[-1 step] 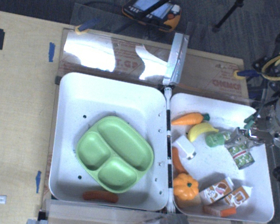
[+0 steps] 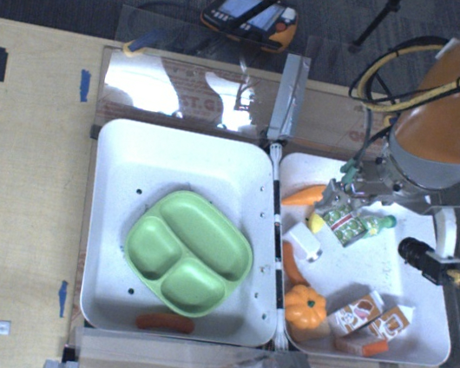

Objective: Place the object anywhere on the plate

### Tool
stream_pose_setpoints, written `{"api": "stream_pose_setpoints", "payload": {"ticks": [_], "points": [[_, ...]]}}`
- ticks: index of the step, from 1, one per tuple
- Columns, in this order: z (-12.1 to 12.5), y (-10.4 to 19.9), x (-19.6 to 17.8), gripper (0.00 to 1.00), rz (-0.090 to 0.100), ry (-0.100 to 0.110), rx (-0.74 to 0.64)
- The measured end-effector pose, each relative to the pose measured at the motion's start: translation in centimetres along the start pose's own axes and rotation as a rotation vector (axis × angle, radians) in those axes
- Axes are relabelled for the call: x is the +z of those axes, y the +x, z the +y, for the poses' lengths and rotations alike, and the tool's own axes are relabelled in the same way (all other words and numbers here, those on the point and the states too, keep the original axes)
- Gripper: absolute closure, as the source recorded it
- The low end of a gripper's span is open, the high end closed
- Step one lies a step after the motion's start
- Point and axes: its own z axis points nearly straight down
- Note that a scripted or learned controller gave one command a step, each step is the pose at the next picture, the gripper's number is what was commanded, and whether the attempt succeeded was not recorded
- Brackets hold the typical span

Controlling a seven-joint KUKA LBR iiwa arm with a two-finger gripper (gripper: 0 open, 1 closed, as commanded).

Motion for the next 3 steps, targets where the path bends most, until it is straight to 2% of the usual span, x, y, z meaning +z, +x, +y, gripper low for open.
{"api": "stream_pose_setpoints", "payload": {"ticks": [1, 2, 3], "points": [[-0.2, 7.1, 4.8, 1.00, 0.002, 0.006, -0.184], [-0.3, 12.1, 6.0, 1.00, 0.003, 0.006, -0.383], [-0.3, 12.1, 6.0, 0.00, 0.003, 0.005, -0.383]]}}
